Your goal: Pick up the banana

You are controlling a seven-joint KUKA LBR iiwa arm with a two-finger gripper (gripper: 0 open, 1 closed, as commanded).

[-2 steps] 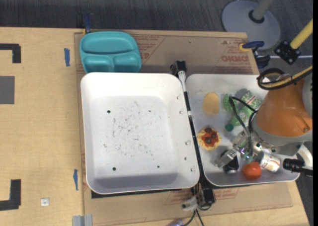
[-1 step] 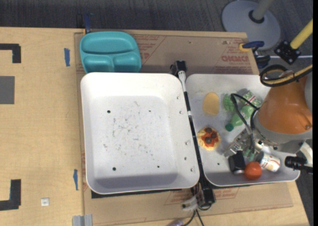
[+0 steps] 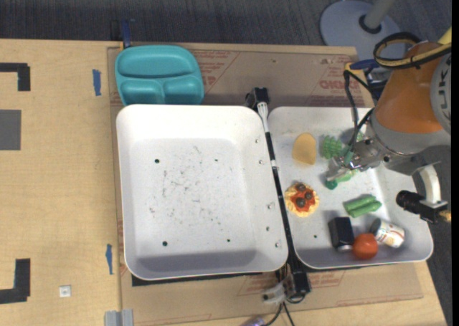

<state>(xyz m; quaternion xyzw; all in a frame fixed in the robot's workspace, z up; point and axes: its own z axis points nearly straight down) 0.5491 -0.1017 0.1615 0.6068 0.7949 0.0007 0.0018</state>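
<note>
End effector (image 3: 349,163) low in right bin (image 3: 409,253), amid green toys (image 3: 332,147); whether it is released or clenched cannot be told; banana (image 3: 305,149), a yellow piece, lies just left of it, near the bin's rear; pizza toy (image 3: 302,199) and tomato (image 3: 365,246) lie nearer the front; left bin (image 3: 136,195) adjoins.

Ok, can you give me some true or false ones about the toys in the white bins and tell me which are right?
1. The toys lie in the right bin. True.
2. A teal tray sits behind the left bin. True.
3. The tomato is in the left bin. False: it is in the right bin, near its front edge.
4. The little pizza lies beside the divider between the bins. True.
5. The hand hangs over the teal tray. False: it is over the right bin.
</note>
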